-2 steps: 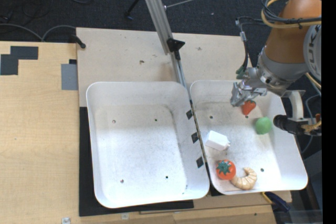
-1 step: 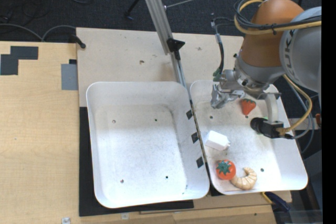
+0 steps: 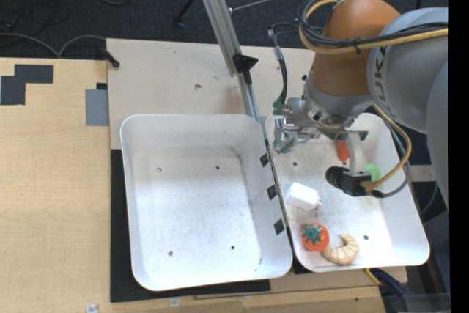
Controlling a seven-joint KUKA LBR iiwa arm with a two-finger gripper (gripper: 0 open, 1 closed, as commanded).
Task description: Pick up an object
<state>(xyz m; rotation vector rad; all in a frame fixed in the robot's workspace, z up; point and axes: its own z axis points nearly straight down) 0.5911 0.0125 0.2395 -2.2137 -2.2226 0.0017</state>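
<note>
At the bottom right of the frame, a croissant (image 3: 342, 250) and a tomato (image 3: 315, 237) lie touching in the right bin (image 3: 410, 249). Just above sits a white block (image 3: 303, 196). Higher up, the gripper (image 3: 287, 134) hangs over the bin, likely to choose one; I cannot tell if it is open.

Red tomato (image 3: 315, 237), tan croissant (image 3: 341, 250), white block (image 3: 303, 196)

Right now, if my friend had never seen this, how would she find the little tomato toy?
Look at the right-hand white bin, the one under the robot arm, and go to its near edge. The tomato sits there between a white block and a tan croissant, touching the croissant. It is the only round red thing with a green top.
</note>
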